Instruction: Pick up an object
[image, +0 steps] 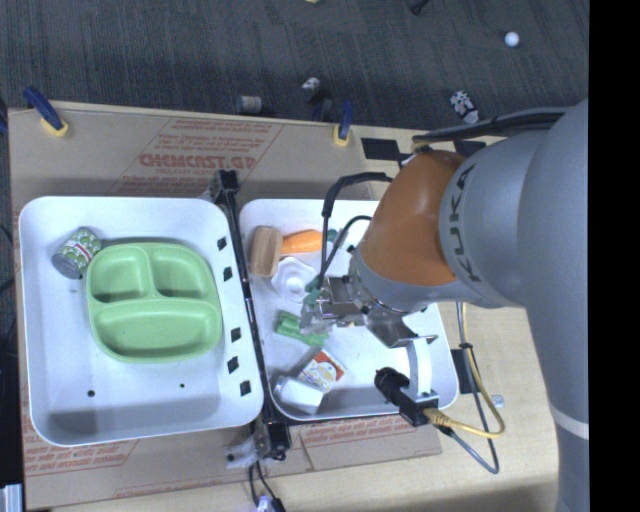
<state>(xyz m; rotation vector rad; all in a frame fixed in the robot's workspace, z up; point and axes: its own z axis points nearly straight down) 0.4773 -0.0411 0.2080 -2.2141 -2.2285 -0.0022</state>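
End effector (318, 308), its spread impossible to judge, hangs over the green item (291, 325): descend squarely, clear of the carton (320, 374) nearby.

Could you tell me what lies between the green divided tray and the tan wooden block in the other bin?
In the camera view, the black clips joining the bins' walls lie between the green divided tray and the tan wooden block.

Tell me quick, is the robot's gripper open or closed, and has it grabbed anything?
Gripper: cannot be told; it hangs low in the right white bin, above a small green object.
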